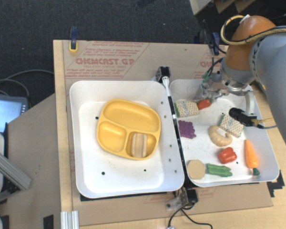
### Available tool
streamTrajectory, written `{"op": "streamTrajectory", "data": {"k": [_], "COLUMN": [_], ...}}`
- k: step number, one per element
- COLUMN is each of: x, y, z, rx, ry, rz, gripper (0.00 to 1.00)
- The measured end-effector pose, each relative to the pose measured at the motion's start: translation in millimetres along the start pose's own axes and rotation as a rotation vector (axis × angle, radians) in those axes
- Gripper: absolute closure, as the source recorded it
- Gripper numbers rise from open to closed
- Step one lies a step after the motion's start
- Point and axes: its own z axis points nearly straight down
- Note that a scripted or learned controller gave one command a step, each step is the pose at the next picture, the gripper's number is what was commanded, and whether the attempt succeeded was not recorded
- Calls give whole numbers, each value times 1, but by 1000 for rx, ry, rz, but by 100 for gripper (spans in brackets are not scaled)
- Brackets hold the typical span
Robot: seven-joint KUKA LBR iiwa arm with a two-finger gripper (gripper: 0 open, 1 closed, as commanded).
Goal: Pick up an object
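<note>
End effector (210, 95) low in right bin (267, 173), just above small red piece (204, 104); grip state unreadable.

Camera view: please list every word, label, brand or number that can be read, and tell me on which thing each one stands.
"CHEMCAST GP": large red print on the brown sheet behind the left bin.
Smaller red lines above and below it: too blurred to read.
Red print on the same sheet behind the right bin: too blurred to read.
The toy foods and the yellow tray carry no readable text.
</note>
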Motion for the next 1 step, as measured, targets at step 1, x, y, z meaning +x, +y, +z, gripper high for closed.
{"op": "streamTrajectory", "data": {"k": [1], "x": [71], "y": [-64], "z": [-104], "rx": [0], "ry": [5], "rz": [-1], "gripper": [100]}}
